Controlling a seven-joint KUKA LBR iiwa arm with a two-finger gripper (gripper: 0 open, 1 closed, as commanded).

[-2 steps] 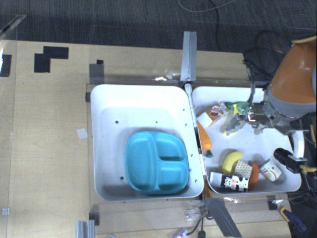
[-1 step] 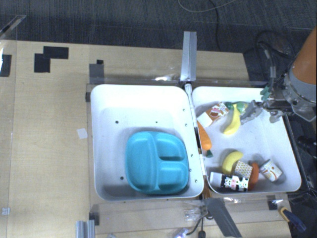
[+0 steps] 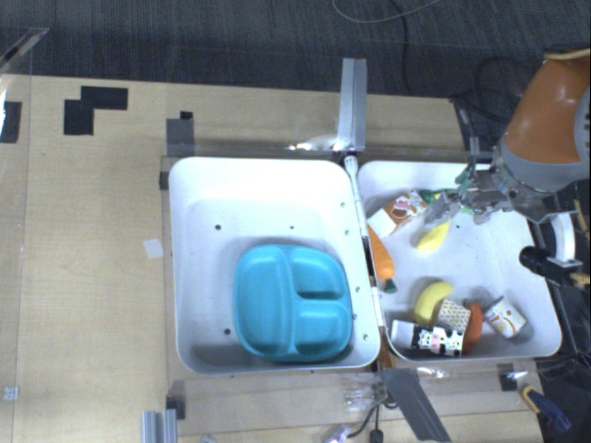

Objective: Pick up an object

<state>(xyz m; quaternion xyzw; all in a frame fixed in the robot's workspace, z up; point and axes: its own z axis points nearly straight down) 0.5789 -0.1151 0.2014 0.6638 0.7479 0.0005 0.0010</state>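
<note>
Camera view, left to right: a blue plastic divided tray (image 3: 294, 303) fills the left bin; right of centre, the gripper (image 3: 450, 208) hovers above a small yellow oblong toy (image 3: 431, 237) (finger spacing unreadable); crowding neighbours could cause a miss.

We saw a yellow banana (image 3: 431, 236) lying tilted in the right bin (image 3: 545, 330), beside a small red-and-white packet (image 3: 403, 210)

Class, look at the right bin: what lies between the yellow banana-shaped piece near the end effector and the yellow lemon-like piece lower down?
In the camera view, bare white bin floor separates the banana-shaped piece from the lemon-like piece.
</note>
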